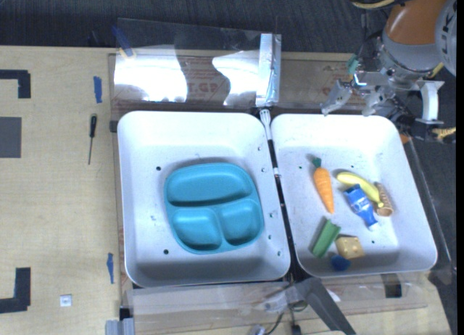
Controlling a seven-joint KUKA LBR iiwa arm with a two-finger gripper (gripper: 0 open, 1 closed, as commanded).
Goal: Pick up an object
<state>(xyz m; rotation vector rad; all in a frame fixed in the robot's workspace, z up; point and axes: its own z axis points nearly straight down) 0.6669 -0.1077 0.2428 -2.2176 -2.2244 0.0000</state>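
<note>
1. The tabletop point(51, 203) is pale wood with black tape marks at its left side, and dark floor lies beyond its far edge.
2. Two shallow white bins sit side by side on it: the left bin point(138, 145) holds a blue divided tray point(212, 207), and the right bin point(413, 250) holds the small objects.
3. A sheet of clear plastic point(196, 72) lies behind the left bin, well to the left of the jaws.
4. The arm point(420, 25) reaches in from the upper right, its orange band above the grey wrist, with yellow and black cables looping over it.
5. The jaws point(357, 100) hang over the far rim of the right bin, pointing down; the two fingers stand apart with nothing between them.
6. All the objects lie nearer the camera than the jaws, down inside the right bin.
7. A carrot point(323, 188) lies below and slightly left of the jaws.
8. A banana point(359, 183) lies almost straight below them, touching a blue packet point(361, 206), with a brown piece point(383, 203) just to its right.
9. Farthest from the jaws, near the front rim, are a green piece point(325, 238), a tan block point(349, 247) and a small blue piece point(339, 262).
</note>
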